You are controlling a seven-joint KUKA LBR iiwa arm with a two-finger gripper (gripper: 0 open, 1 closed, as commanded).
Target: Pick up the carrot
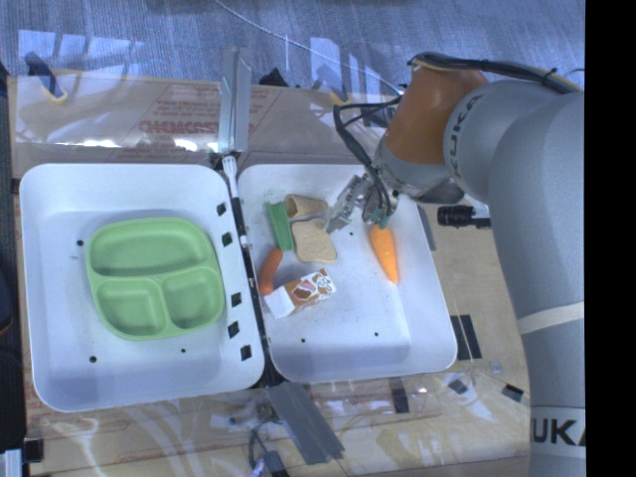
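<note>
Nearest me, right bin (427, 341): small carton (303, 294), orange piece (269, 270), green stick (277, 225), bread slice (312, 238). Carrot (386, 253) lies near the bin's right wall; my gripper (360, 207) hovers at its top end, finger state unreadable. Left bin (50, 366): green tray (155, 276).

A grey robot arm (527, 227) with an orange wrist band (429, 115) reaches in from the right, bent downward, its pincer (360, 210) pointing down and leftward.
</note>
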